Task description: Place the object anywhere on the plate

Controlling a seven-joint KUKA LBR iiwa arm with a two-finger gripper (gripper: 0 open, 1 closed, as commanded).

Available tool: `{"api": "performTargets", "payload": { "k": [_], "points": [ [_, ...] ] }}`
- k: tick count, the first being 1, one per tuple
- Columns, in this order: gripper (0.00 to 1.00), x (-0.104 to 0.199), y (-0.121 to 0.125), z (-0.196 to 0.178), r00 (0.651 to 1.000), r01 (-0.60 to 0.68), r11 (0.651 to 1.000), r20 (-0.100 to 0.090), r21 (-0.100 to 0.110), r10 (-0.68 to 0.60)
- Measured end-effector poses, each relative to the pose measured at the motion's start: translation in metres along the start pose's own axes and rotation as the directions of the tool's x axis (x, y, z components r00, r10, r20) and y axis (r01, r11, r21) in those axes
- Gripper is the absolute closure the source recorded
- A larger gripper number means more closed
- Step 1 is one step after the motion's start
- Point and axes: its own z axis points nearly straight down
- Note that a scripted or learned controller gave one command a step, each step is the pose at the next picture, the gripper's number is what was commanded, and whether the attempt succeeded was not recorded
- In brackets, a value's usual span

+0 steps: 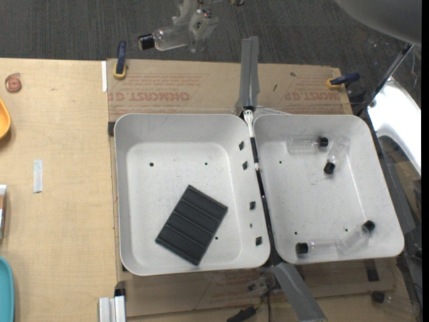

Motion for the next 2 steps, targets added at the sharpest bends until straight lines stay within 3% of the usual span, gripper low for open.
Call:
{"api": "performTargets", "payload": {
  "k": [2],
  "points": [
    [1.00, -0.0030, -0.0010, -0.0168, 1.000, -0.004, 1.000, 0.007, -0.003, 0.004]
  ]
}}
